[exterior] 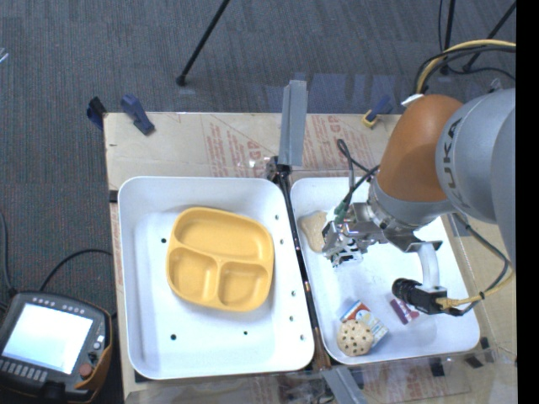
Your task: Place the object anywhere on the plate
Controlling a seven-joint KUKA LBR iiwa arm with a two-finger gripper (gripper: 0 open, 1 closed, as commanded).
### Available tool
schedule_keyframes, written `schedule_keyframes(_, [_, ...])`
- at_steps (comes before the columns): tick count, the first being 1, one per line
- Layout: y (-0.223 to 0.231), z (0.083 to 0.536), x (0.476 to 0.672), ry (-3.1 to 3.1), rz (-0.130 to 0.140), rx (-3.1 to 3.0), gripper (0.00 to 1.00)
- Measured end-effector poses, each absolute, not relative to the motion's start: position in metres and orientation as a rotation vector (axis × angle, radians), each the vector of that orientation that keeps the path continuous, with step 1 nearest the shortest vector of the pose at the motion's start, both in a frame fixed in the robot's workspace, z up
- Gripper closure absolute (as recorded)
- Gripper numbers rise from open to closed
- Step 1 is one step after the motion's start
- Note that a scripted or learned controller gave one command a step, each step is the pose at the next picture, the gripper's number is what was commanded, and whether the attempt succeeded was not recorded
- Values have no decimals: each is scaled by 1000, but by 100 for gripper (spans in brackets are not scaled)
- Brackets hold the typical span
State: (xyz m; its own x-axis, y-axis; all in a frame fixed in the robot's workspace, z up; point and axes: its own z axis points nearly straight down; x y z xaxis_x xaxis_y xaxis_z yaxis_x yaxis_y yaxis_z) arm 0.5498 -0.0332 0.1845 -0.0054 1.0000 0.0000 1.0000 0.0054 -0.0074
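Bright even light, soft shadows, slight blur

The plate lies in the left bin; the cookie lies in the right bin.

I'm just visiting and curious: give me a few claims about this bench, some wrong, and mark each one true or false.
1. The yellow plate sits in the left bin. True.
2. The plate has one undivided well. False: it has three compartments.
3. A cookie lies in the right bin. True.
4. The cookie lies on the plate. False: it is in the right bin, apart from the plate.
5. The gripper hangs over the right bin. True.
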Motion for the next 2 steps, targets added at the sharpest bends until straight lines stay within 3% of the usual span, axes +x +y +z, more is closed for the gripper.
schedule_keyframes(1, [43, 184, 553, -2224, 7, -2210, 100])
schedule_keyframes(2, [65, 158, 571, -2223, -1, -2217, 100])
